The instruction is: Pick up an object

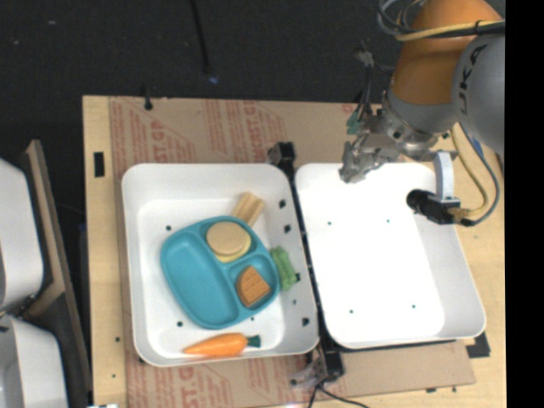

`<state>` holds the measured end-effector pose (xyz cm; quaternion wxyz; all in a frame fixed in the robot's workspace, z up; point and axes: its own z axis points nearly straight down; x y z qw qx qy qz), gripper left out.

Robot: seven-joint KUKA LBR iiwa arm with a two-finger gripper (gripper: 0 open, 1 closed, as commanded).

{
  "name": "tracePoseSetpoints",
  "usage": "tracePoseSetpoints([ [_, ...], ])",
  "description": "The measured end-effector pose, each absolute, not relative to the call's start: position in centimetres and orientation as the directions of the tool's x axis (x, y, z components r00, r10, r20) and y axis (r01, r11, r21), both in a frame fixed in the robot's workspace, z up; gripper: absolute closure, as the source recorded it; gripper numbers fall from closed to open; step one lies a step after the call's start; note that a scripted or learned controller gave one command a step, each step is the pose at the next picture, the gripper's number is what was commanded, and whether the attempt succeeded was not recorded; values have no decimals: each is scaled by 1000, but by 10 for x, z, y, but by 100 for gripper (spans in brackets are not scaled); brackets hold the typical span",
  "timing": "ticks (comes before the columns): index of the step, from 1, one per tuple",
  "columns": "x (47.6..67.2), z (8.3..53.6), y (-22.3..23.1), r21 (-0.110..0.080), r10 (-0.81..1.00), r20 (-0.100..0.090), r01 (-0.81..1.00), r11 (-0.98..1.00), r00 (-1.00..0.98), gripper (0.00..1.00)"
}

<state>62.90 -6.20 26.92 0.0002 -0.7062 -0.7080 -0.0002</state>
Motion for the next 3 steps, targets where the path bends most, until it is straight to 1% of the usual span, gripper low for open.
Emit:
tracePoseSetpoints([
  [2,601,240,33,0,1000,1,1000,3,-3,100],
  [3,585,247,78,1,1000,1,1000,3,-3,100],
])
